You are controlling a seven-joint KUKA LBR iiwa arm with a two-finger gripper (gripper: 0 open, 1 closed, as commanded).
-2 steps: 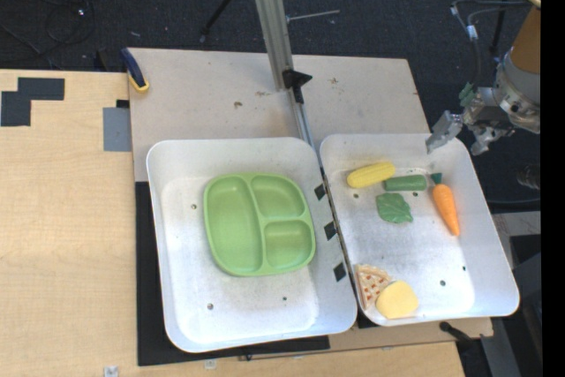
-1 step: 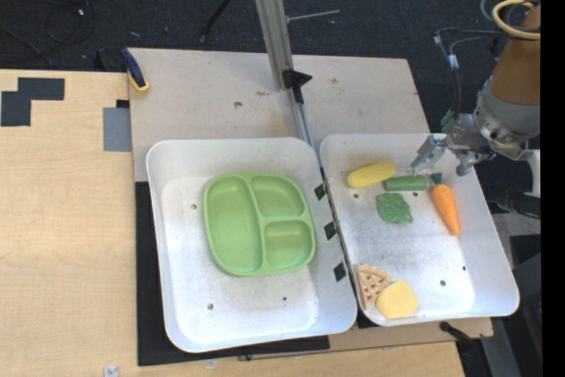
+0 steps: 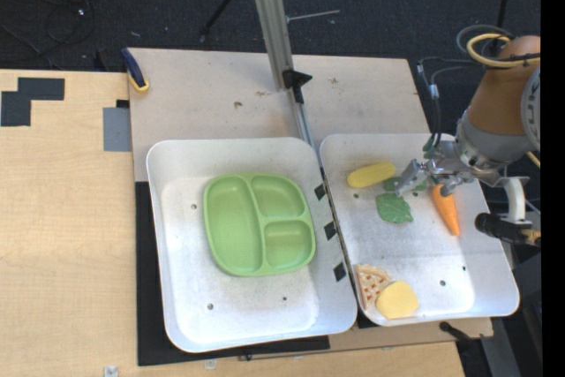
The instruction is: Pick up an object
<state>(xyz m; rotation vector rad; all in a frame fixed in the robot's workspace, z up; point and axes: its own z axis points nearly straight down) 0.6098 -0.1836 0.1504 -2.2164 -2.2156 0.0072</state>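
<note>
Far to the left of the fingers, in the left bin (image 3: pixel 177 313), lies a green divided plate (image 3: pixel 259 223), well out of this reach. In the right bin (image 3: pixel 494 300), a yellow corn-like piece (image 3: pixel 371 175) lies just left of the fingers and slightly above them, and a green leafy piece (image 3: pixel 394 208) sits just below and left of the tips, close but apparently not between them. The gripper (image 3: pixel 422 176) hangs low over that bin's upper part with its fingers looking parted and nothing between them, though they are small here and hard to read. Just right of the fingers lies an orange carrot (image 3: pixel 447 209); well below them, at the bin's near edge, are a waffle piece (image 3: pixel 371 283) and a yellow round piece (image 3: pixel 397 299). I judge this the approach step: the next move calls for settling over the green leafy piece or the corn and closing squarely on it.
</note>
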